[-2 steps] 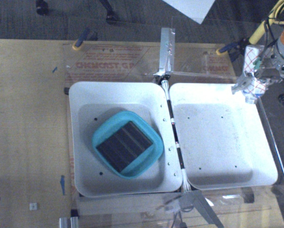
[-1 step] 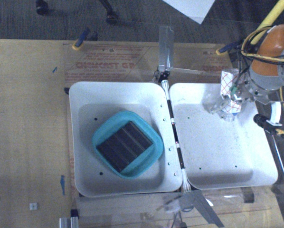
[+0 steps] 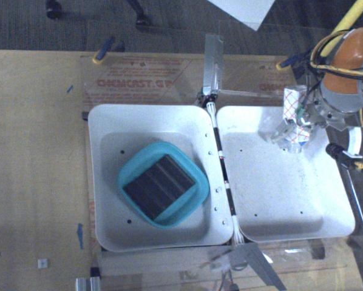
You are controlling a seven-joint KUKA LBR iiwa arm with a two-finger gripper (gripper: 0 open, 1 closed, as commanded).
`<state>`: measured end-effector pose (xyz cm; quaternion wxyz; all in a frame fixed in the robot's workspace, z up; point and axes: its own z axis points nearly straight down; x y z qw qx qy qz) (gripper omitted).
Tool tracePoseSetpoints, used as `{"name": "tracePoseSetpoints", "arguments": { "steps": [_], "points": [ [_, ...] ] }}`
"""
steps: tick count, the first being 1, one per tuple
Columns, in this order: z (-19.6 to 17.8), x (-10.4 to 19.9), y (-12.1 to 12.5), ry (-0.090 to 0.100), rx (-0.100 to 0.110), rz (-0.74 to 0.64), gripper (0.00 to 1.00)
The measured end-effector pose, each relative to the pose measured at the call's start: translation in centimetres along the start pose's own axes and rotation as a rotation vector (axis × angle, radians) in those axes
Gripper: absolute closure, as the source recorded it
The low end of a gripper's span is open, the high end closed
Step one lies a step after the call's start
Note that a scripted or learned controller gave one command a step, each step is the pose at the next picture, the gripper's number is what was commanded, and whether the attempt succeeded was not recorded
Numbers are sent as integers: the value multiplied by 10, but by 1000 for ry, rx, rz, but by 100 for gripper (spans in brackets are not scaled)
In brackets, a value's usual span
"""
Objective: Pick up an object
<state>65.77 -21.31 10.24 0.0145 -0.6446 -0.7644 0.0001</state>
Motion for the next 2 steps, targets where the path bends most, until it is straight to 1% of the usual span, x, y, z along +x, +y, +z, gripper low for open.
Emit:
{"name": "tracePoseSetpoints", "arguments": {
  "steps": [1,2],
  "points": [
    [-100,91,23,-26,-20,-168,100],
    [-163,121,27,-26,-20,-208,100]
  ]
}}
